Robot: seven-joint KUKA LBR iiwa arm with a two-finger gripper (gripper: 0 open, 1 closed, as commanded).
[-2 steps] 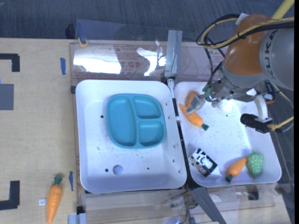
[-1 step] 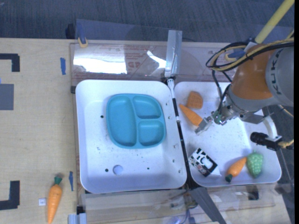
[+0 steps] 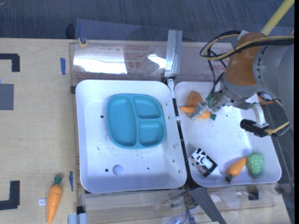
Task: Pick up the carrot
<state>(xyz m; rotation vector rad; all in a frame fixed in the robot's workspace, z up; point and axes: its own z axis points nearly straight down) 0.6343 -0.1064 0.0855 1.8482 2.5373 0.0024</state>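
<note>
**Bench inventory: two bins, arm at the right bin**

- Arm: grey with an orange band, reaching in from the right over the far part of the right bin.
- Claw: low at the far-left corner of the right bin, among orange pieces; how far its fingers stand apart cannot be told, nor whether anything sits between them.
- Orange pieces: at the far-left corner of the right bin, touching or just beside the claw; their kind is unclear.
- Carrot: orange toy, lying tilted near the front edge of the right bin, well apart from the claw.
- Green bumpy toy: just beside the carrot, on its right.
- Black-and-white object: front-left of the right bin.
- Left bin: holds a blue divided plate, three compartments.
- Second carrot: on the wooden surface, left of the bins, near the front.
</note>
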